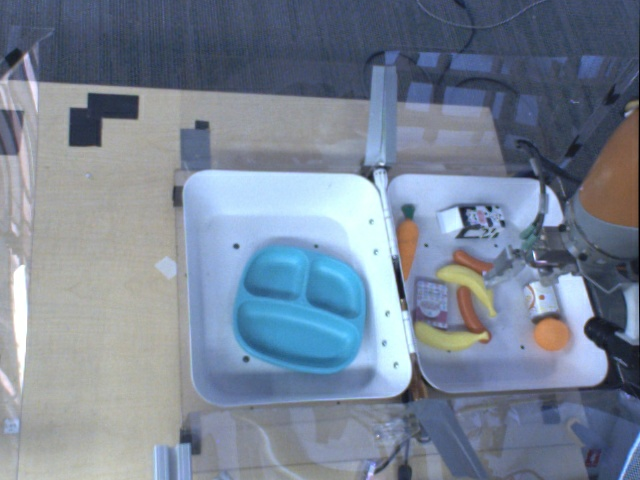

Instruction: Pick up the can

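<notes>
Two white bins sit side by side on the bench (110, 228), and everything small has been heaped into the right bin (590, 368), presumably so the arm has one crowded place to pick from. The left bin (215, 268) carries just a blue divided tray (300, 308), flat in its middle. In the right bin a carrot (407, 240) lies lengthwise along the left wall, a small black-and-white carton (472, 220) rests near the far wall, and toward the middle two bananas (468, 285) (452, 337) bracket a pair of red sausages (470, 308), with a small pinkish packet (432, 301) just beside them. The can (542, 301) lies in the right part of that bin, apparently on its side, with an orange (551, 335) just beside it on the near side. The arm comes in from the right, orange band up top, and its claw (520, 263) hangs low over the bin, just to the far-left of the can; the metal parts there are too tangled for me to tell whether it stands open or closed, and I see nothing between its tips. I'd guess it's lining up on the can, and the orange crowding that near side may be why it comes in from the other.
</notes>
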Tool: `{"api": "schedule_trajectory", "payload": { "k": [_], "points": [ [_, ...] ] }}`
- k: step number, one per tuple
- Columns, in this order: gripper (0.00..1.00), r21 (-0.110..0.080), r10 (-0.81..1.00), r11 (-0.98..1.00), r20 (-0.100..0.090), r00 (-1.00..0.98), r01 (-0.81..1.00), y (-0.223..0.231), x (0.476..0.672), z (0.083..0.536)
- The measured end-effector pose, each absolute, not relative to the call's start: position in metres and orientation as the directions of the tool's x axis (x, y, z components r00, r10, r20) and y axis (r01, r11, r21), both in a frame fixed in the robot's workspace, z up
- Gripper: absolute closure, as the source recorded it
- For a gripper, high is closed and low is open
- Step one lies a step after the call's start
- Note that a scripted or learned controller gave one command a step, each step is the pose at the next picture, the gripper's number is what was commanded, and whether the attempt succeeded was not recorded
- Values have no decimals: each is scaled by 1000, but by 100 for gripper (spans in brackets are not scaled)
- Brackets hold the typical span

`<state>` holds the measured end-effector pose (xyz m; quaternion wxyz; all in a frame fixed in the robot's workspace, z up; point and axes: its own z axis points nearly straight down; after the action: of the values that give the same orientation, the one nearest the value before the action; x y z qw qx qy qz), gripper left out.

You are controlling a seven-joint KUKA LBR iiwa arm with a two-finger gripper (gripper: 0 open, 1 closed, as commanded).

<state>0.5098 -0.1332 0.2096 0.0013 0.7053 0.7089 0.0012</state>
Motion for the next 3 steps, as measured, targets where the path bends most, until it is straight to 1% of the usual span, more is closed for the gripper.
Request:
{"api": "schedule_trajectory", "payload": {
  "k": [1, 2, 3],
  "points": [
    [0, 30, 997, 75, -8, -75, 997, -191, 500, 118],
    [100, 36, 997, 76, -11, -76, 996, -192, 502, 129],
    [100, 6, 992, 123, -3, -123, 992, -206, 489, 180]
  ]
}}
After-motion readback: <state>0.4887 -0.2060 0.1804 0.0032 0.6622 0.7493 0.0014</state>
